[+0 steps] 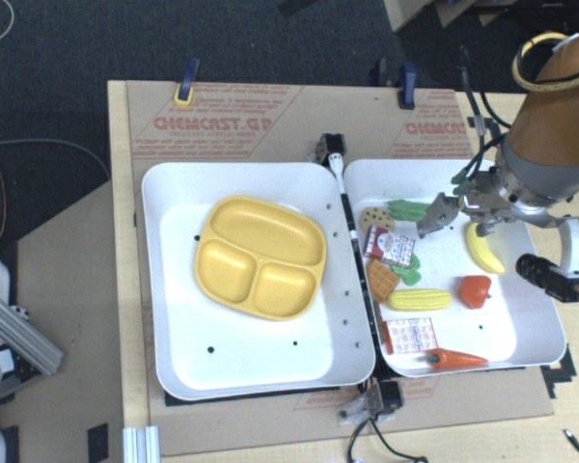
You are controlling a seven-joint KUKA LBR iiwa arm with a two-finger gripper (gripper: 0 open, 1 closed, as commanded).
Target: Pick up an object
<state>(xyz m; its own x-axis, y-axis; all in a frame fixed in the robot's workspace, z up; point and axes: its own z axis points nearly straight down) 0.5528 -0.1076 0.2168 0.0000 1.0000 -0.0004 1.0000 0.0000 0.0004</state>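
Plate (261,257) of yellow plastic, three compartments, alone in the left bin (164,258). Across the divider, in the right bin (550,336), a crowded column of toy food: brown cracker (374,218) at the top, red-and-white packet (391,249) just below and touching it, orange waffle piece (380,282) under that, then corn cob (420,300), second packet (410,336) and carrot (455,360) near the front rim. Green piece (410,208) beside the cracker. Further right, red tomato (474,290) standing apart, banana (482,247) above it.

Gripper (460,212) low over the upper part of the right bin, between green piece and banana, nothing visibly held. Open or closed: cannot tell from this angle.

Likely step: descent toward a pick, nothing lifted yet.

Risks, as judged from the layout: landing in the bare gap between green piece and banana and closing on nothing; nudging the curved banana sideways instead of trapping it; dragging the green piece into the cracker and packet, so tightly packed there; flat packets too thin to catch.
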